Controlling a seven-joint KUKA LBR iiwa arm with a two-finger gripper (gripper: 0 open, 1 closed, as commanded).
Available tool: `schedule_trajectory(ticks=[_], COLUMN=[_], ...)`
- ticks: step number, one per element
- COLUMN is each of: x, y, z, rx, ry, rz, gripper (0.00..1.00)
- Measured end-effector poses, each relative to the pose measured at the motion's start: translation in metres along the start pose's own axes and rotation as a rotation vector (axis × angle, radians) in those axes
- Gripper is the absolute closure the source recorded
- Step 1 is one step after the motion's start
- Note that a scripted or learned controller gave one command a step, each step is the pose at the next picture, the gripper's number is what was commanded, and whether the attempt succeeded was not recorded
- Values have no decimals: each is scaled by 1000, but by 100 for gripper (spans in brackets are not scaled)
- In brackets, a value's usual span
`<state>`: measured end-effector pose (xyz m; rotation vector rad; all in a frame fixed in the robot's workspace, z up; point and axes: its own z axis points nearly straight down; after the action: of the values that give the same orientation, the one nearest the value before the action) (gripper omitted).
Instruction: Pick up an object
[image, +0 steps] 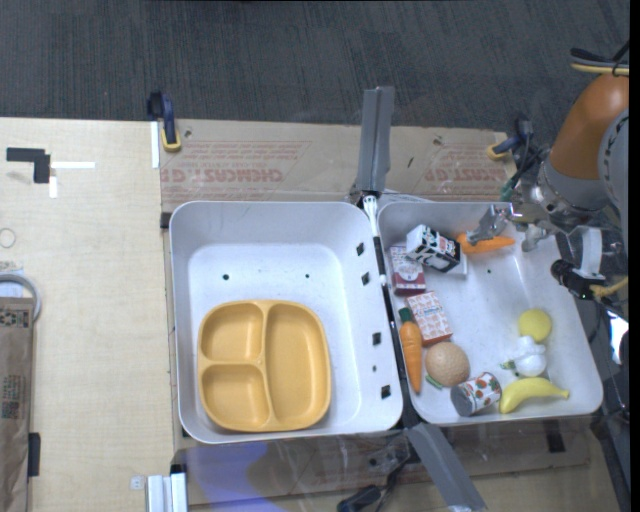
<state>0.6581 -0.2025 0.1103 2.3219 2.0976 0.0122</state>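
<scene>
A: On the bench, side by side, two shallow white plastic bins: left bin (190, 300), right bin (590, 385). From the right, over the far right corner of the right bin, grey arm with orange band (585, 130).

B: Inside the left bin?

A: Towards the near side, a yellow plastic plate with three compartments (265, 362). Lying flat, near the bin's left wall.

B: And in the right bin, largest first?

A: Along the left wall, a long orange toy carrot (411, 352). At the near right corner, a yellow toy banana (530, 393). Beside the carrot, a round tan ball-like object (447, 364); just above it, a small red-and-white carton (431, 317). At the far end, a black-and-white cow-patterned carton (434, 247), another small red carton (405, 270) just left of it. Near the front wall, a small printed can (477, 394) on its side. By the right wall, a yellow toy lemon (535, 324), a small white lumpy object (527, 354) below it.

B: Gripper?

A: Two-finger gripper (505, 222) low at the far right of the right bin, just beside a small flat orange piece (487, 241). Open or shut: cannot tell. Nothing seen between.
</scene>
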Motion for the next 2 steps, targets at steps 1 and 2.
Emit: schedule_trajectory(ticks=[1,2], x=[-14,-21], y=[-55,-94], z=[16,-61], rx=[14,15], ry=[12,2], rz=[-72,-30], gripper=[0,0])
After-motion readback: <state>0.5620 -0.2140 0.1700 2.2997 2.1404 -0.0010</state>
